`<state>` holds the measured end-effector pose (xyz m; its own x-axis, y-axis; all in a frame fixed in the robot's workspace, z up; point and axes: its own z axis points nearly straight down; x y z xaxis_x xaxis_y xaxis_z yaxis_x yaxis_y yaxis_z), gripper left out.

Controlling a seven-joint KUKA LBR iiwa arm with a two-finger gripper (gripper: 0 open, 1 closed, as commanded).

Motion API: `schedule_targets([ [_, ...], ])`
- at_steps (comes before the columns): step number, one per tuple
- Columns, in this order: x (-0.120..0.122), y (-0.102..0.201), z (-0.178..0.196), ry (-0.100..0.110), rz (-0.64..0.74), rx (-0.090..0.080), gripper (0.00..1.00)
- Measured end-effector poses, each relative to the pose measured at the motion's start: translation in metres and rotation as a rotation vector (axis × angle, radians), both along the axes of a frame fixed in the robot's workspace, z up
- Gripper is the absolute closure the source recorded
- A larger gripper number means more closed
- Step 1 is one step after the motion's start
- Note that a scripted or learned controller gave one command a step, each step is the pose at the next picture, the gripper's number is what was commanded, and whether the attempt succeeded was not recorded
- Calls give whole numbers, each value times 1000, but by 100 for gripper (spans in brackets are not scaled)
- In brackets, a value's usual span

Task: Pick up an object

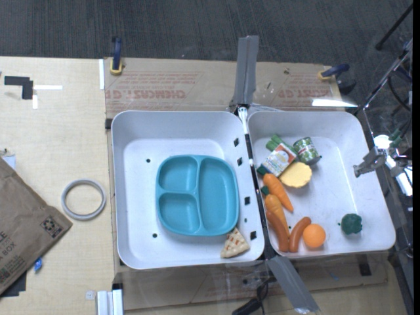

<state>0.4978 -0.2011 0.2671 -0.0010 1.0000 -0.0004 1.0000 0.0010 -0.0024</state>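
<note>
The right bin (367,143) holds several toy foods. A green can (306,151) lies next to a red and white carton (281,157) at the back. A yellow wedge (296,174) sits just in front of them. Two orange carrots (275,189) (277,222) run along the left wall, and beside them are a red sausage (298,231) and an orange ball (314,235). A dark green broccoli (352,224) lies alone at the front right. In the left bin (131,143) are a teal divided plate (198,194) and a waffle-like slice (235,245) at the front right corner.
A grey tape ring (83,198) and a brown cardboard box (20,228) lie on the bench left of the bins. Metal hardware and cables (377,156) crowd the right bin's right rim. A grey strip (247,71) stands behind the divider.
</note>
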Motion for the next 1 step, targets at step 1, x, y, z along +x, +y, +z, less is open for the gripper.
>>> schedule_targets([
  [1, 49, 49, -119, -1, 230, 1, 0],
])
